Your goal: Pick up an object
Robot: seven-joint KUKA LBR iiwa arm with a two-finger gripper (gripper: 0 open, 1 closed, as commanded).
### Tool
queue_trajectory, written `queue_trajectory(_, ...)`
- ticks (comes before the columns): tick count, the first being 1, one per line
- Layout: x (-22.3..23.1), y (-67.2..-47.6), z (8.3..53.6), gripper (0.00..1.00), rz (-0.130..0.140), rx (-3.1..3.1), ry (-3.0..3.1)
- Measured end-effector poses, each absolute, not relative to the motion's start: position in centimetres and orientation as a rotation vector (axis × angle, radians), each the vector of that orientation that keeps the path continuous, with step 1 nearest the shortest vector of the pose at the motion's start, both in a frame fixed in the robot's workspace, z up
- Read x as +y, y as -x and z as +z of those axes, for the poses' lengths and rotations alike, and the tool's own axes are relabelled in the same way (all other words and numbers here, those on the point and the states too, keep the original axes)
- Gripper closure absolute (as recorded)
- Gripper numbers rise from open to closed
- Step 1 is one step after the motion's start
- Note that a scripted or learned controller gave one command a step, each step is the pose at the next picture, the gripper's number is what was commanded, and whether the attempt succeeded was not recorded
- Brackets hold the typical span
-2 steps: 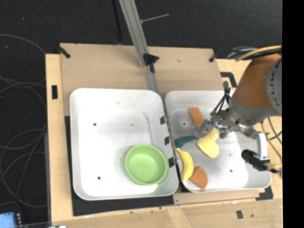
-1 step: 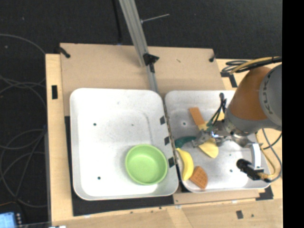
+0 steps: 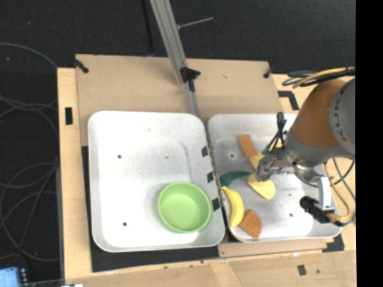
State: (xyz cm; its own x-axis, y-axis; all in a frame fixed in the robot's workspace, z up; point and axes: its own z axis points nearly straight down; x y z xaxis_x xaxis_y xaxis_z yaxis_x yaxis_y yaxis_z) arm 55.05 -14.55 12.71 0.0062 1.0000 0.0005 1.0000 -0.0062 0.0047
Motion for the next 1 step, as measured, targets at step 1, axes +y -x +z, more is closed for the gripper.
queue_trajectory(1, -14.38, -55.47, 17.09, 1.00, 0.006, 2.221, -2.215)
